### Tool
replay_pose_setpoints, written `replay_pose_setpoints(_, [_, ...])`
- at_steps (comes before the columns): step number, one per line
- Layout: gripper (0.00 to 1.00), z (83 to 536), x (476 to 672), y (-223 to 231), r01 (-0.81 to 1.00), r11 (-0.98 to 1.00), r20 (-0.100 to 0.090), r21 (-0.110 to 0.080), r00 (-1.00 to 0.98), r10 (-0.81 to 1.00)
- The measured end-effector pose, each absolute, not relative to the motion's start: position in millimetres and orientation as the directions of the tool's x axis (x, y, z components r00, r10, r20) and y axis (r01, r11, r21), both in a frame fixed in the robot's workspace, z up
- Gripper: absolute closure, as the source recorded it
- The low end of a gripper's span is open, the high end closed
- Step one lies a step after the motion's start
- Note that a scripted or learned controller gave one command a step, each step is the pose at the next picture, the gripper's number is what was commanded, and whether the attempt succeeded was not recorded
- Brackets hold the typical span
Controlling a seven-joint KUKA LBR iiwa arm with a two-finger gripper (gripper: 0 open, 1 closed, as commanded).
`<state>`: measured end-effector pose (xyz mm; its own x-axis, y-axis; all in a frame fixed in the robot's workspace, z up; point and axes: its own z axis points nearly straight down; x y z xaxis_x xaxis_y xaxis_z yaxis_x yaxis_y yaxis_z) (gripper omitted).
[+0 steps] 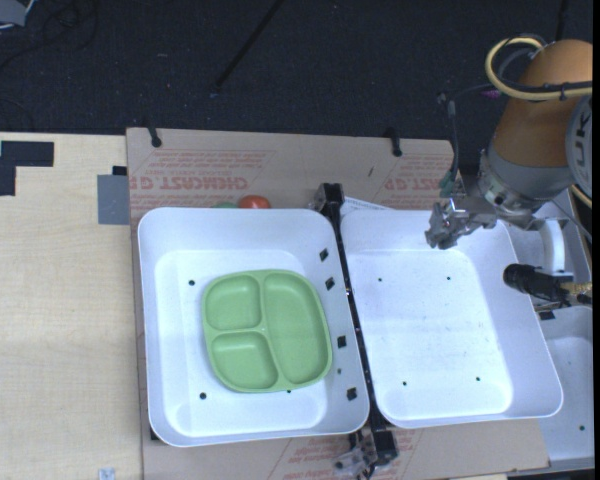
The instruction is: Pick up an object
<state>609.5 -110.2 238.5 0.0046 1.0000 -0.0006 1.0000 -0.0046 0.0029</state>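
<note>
A green plate (267, 330) with three compartments lies flat in the middle of the left bin (170, 258). The pincer (446, 226) hangs over the far right corner of the right bin (520, 383), well apart from the plate, nothing between its tips; how wide it stands cannot be told. Both bins rest on the table (50, 308)

Green tray (266, 330) in left bin (170, 238)

A divided plate (267, 330) lies in the left bin (170, 268); the hand (446, 224) hangs over the right bin's (520, 388) far edge.
</note>
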Motion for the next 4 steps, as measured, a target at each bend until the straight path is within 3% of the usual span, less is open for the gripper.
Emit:
replay_pose_setpoints(1, [1.00,277.2,609.6,-111.4,1.000,0.000,0.000,0.000,0.000,1.000])
replay_pose_setpoints(3, [1.00,251.4,558.6,-31.2,1.000,0.002,0.001,-0.007,-0.002,1.000])
replay_pose_setpoints(4, [1.00,249.8,548.0,16.8,1.000,0.003,0.002,-0.006,-0.003,1.000])
